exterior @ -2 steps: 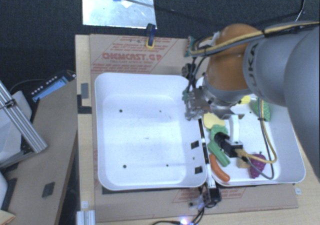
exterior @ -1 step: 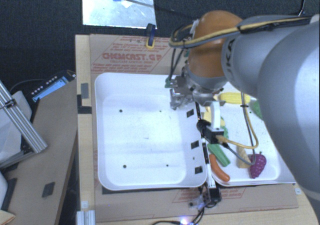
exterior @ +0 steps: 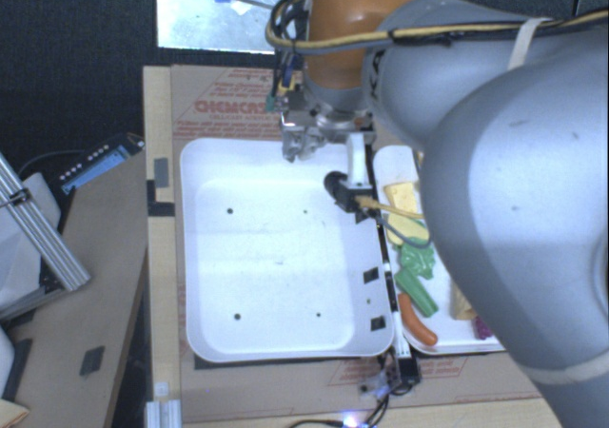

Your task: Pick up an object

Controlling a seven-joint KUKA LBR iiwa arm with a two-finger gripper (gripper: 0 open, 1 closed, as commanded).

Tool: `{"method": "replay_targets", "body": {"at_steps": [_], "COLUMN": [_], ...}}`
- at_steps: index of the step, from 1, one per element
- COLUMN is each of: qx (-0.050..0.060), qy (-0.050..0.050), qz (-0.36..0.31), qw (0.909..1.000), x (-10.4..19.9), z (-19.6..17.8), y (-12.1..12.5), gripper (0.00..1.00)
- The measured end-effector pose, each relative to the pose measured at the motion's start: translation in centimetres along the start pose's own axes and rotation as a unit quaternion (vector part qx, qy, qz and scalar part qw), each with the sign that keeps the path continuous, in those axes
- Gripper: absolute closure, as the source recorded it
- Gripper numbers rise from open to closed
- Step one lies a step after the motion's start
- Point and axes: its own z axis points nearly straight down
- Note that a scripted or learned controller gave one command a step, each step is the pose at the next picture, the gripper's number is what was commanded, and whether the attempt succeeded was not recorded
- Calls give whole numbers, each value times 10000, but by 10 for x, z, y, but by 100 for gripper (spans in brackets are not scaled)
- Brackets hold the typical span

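My gripper (exterior: pixel 303 146) hangs over the far edge of the left white bin (exterior: pixel 271 264), near its back right corner. It is small and metallic under the orange-banded wrist (exterior: pixel 347 12). In the right bin (exterior: pixel 394 162), mostly hidden by the grey arm, lie a yellow block (exterior: pixel 402 196), a pale yellow piece (exterior: pixel 407 226), a green toy vegetable (exterior: pixel 417 262) and an orange-red sausage shape (exterior: pixel 420 321). All of these lie to the right of the gripper and apart from it.
The big grey arm (exterior: pixel 519 179) covers most of the right bin. A purple bit (exterior: pixel 481 327) and a tan piece (exterior: pixel 461 302) peek out at its edge. A divider with black clips (exterior: pixel 379 274) runs between the bins. Cardboard (exterior: pixel 228 103) lies beneath them.
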Motion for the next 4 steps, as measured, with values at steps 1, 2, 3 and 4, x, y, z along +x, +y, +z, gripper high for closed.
{"method": "replay_targets", "body": {"at_steps": [1, 2, 3, 4], "qx": [-44, 26, 28, 27], "qy": [3, -4, -6, -29], "qz": [18, 14, 16, 98], "qw": [10000, 10000, 10000, 9999], "x": [-17, 6, 25, -140], "z": [-158, -185, -210, -224], "y": [5, 4, 4, 3], "gripper": [100, 100, 100, 100]}}
